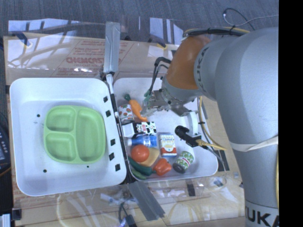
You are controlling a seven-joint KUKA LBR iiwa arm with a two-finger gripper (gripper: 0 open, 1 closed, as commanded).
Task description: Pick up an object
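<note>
The right bin (135, 85) holds several toy foods. An orange carrot (136, 109) with a green top lies near its left wall. My gripper (150, 103) hangs low in the bin, just right of the carrot and close to it. The grey arm and its orange band (187, 65) cover the bin's right part. Below the carrot sit a cow-patterned carton (145, 127), a blue pack (144, 140), a red tomato (140, 153), an orange box (167, 144), a green can (183, 161) and a red pepper (162, 166).
The left bin (28, 103) bears a green divided plate (75, 134). A small red-and-white can (125, 112) stands by the wall between the bins. A black clip with cables (187, 135) hangs off the arm above the orange box.
</note>
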